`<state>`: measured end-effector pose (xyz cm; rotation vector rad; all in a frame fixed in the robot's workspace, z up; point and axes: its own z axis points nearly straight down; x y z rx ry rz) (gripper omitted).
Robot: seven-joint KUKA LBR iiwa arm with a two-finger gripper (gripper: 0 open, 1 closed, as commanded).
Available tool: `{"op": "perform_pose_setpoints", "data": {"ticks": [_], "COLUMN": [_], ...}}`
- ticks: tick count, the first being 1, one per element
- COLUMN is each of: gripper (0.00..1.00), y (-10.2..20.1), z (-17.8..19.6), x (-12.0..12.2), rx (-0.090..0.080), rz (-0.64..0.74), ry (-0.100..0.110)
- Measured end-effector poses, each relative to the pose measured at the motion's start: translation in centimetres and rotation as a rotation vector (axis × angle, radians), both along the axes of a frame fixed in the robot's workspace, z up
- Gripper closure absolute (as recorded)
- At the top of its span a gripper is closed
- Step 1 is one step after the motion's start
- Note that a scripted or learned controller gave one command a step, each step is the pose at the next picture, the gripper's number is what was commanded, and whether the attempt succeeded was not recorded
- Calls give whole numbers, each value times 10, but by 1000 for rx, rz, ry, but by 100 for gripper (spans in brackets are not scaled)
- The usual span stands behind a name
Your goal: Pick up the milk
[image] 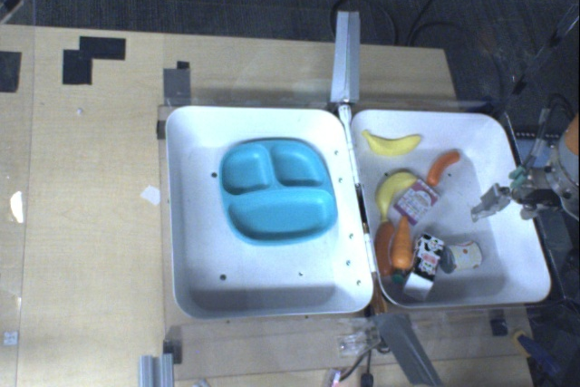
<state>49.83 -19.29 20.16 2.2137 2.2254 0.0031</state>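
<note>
You have not picked up the milk (427, 256) yet: the small black-and-white carton lies tipped in the lower middle of the right bin (507, 281), touching the orange piece on its left and just beside a small grey object (466, 255) on its right. The gripper (501, 197) hangs at the right edge of the frame over the bin's right side, well apart from the carton; its fingers look spread and hold nothing. Reach, descent, grasp and lift all remain.
</note>
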Motion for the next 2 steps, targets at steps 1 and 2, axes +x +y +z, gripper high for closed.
{"op": "perform_pose_setpoints", "data": {"ticks": [1, 2], "gripper": [0, 100], "y": [70, 70], "z": [-43, -32], "x": [18, 20], "rx": [1, 0], "rz": [-17, -16], "ry": [0, -6]}}
